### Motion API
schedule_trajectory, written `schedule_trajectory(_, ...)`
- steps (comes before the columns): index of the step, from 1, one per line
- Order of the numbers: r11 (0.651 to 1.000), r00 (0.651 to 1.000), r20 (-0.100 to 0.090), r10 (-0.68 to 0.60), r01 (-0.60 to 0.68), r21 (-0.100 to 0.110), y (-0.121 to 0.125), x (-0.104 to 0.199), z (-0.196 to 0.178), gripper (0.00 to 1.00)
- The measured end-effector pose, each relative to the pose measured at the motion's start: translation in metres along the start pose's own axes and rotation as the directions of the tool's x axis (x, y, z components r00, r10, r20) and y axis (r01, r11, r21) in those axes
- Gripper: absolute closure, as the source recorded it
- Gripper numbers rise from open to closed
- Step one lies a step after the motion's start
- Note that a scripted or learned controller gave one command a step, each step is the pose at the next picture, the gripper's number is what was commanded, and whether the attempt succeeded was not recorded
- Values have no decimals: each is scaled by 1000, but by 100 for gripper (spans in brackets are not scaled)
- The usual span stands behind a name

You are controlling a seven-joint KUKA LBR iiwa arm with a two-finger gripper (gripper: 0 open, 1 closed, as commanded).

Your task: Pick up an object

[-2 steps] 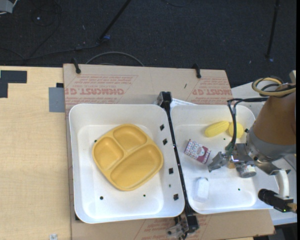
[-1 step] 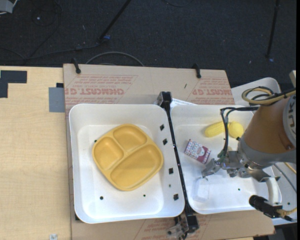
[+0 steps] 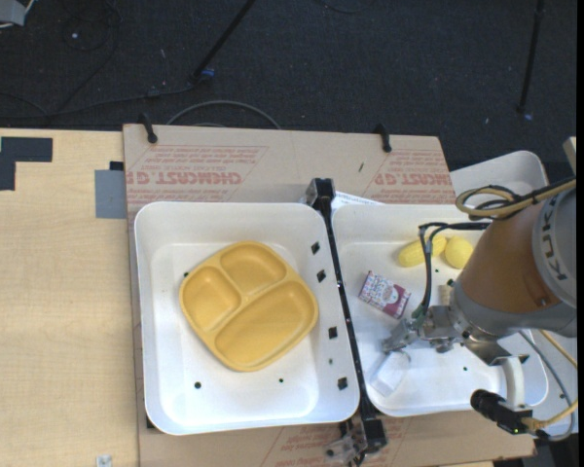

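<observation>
Resting in the left bin [image 3: 165,261], left of the black divider [image 3: 336,309], is a yellow compartment plate [image 3: 248,305]. Right of the divider, in the right bin [image 3: 370,227], lies a small pink-and-white packet [image 3: 383,294]. Farther right and toward the back sit two yellow lumps [image 3: 435,252]. Right of the packet and nearer the front, the gripper [image 3: 401,343] hangs low above a white item [image 3: 389,373]; whether it is open or closed cannot be made out.

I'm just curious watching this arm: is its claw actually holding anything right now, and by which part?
It cannot be told. The gripper is low in the right bin, just beside a small pink packet, with nothing visibly between its tips.
</observation>
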State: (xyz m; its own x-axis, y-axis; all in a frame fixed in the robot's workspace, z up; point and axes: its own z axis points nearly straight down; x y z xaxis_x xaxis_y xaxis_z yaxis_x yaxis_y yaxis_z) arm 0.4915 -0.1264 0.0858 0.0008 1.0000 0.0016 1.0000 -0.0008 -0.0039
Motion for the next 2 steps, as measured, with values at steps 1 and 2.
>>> schedule_trajectory(1, 1000, 1000, -1, 3, -3, -1, 1, -1, -13, 100)
schedule_trajectory(2, 1000, 1000, 2, -2, 2, -5, 4, -1, -75, 100)
